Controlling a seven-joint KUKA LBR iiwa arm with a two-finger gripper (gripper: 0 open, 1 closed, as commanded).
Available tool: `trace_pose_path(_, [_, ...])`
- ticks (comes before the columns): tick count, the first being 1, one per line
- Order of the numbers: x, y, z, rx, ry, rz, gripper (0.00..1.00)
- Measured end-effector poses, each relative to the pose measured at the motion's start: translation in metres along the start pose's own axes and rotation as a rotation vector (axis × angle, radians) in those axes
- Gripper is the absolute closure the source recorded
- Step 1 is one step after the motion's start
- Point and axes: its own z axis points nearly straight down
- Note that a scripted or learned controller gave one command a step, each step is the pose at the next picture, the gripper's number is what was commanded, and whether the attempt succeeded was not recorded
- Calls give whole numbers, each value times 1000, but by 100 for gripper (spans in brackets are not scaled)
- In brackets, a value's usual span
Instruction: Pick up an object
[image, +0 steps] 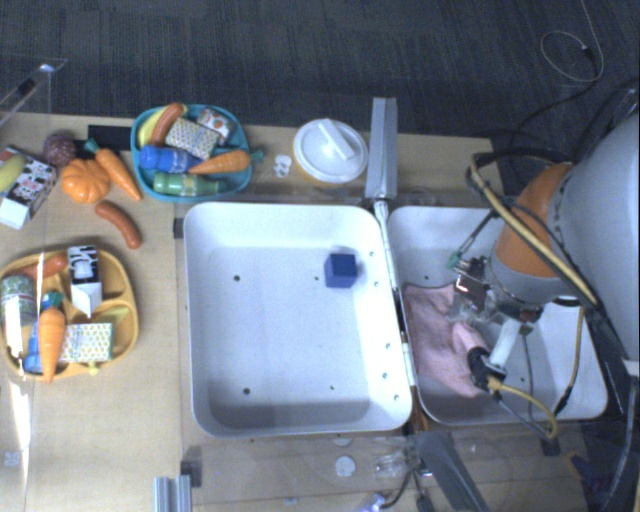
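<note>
A: Okay, hanging the gripper low over the pink cloth in the right bin; clenched or released, can't tell.
B: Probably going for that cloth: aiming at a raised fold, dropping straight, pinching deep.
A: Reaching in from the right, bending the wrist steeply down.
B: Noting a blue cube, well apart, left bin.

Dark grey carpet behind pale wood bench (thin cable loops top rt); light even.

Small blue cube sits upright near the left bin's far right corner. Crumpled pink cloth lies against the right bin's left wall.
</note>
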Motion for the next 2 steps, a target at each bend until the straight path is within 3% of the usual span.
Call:
trace_pose_path(1, [-57,-2,-90,10,-4,13,0])
trace_pose_path(2, [-26,19,-200,9,-5,109,0])
